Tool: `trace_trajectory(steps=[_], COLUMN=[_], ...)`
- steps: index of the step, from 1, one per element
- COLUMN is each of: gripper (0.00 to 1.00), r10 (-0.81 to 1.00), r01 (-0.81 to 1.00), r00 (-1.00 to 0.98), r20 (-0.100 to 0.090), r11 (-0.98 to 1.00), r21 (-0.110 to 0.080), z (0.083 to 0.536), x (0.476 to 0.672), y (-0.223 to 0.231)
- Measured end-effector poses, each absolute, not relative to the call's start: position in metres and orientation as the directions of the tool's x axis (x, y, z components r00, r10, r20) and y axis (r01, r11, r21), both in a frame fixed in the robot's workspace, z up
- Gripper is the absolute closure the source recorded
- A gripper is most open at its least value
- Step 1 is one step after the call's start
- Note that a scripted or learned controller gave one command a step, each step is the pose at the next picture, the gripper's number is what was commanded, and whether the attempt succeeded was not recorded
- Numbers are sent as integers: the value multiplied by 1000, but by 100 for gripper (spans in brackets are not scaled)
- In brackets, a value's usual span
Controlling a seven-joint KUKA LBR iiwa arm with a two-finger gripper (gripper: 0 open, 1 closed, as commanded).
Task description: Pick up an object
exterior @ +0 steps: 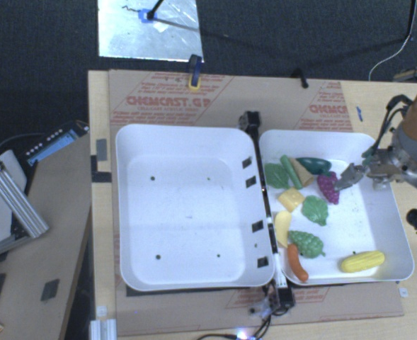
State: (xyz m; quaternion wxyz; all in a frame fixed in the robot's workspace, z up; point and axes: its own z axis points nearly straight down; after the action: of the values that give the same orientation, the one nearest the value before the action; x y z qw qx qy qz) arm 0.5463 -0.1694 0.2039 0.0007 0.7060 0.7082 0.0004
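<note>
Gripper (350,174), its state impossible to tell, hovered just beside the purple grapes (328,187), where tightly crowded neighbours risked a glancing, failed grasp.

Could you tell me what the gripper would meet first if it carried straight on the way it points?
Probably the purple grapes, just left of the gripper; its height above them is unclear.

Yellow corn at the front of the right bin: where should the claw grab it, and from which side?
Grip the corn across its middle, coming straight down from above. It lies flat, long axis nearly left to right, apart from the other toys, so the fingers should close across its narrow width. The bin's front wall sits close, so a side approach looks cramped.
</note>
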Motion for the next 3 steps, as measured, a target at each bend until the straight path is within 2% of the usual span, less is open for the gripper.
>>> trace_trajectory(steps=[1,2,3], gripper=[0,100,100], r10=[1000,1000,1000], r01=[1000,1000,1000], r00=[-10,-4,-10], r20=[2,0,2], r11=[10,4,10], r21=[1,3,11], z=[80,95,190], x=[561,561,571], y=[-89,-94,-42])
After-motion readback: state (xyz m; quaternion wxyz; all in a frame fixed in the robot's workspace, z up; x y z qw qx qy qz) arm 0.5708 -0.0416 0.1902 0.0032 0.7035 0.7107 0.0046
